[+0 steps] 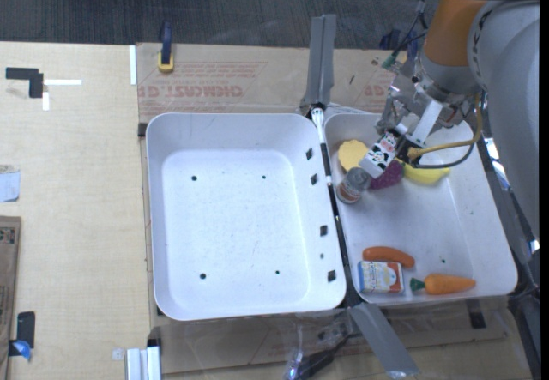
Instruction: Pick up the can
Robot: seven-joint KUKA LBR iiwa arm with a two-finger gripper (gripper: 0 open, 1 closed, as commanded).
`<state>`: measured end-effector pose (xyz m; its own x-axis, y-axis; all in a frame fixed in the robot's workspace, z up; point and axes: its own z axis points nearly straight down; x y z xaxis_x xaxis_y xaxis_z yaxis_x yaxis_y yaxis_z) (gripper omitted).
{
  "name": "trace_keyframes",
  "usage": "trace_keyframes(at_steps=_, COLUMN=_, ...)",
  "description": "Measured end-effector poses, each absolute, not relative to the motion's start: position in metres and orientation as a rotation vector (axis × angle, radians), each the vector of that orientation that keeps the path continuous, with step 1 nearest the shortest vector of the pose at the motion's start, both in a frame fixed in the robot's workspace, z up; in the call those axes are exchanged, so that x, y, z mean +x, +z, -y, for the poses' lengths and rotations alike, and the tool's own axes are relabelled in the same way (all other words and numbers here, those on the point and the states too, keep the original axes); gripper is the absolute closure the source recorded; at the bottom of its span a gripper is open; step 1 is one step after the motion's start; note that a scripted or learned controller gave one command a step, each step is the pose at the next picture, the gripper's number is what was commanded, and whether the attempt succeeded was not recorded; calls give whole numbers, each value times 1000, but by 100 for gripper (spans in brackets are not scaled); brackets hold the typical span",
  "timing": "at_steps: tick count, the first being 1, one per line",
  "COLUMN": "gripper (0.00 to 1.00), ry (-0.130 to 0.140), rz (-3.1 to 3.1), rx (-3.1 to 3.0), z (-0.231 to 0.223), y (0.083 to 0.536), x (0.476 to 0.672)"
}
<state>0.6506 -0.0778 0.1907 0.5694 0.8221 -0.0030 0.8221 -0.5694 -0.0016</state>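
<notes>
The can (351,186), small with a silvery end and a brownish side, lies at the left wall of the right bin (480,224), just below a flat yellow piece (351,153). My gripper (396,135) hangs over the upper part of that bin, up and to the right of the can and apart from it. A black-and-white patterned item (380,156) sits right under the gripper's tip, between it and the can. Whether that item is touched by the gripper I cannot tell.
A purple object (390,175) and a yellow banana-like piece (426,171) lie beside the patterned item. At the bin's front are an orange sausage shape (388,256), a small carton (380,277) and a carrot (449,284). The left bin (159,198) stands alongside.
</notes>
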Motion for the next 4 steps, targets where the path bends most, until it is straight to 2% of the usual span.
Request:
trace_keyframes(at_steps=1, gripper=100, ry=5, rz=1201, rx=-2903, z=125, y=251, x=659)
trace_keyframes(at_steps=2, gripper=100, ry=6, rz=992, rx=-2981, z=144, y=294, x=624)
trace_keyframes(at_steps=3, gripper=100, ry=11, rz=968, rx=-2987, z=62, y=261, x=625)
trace_keyframes(at_steps=4, gripper=100, ry=9, rz=959, rx=-2990, z=136, y=219, x=626)
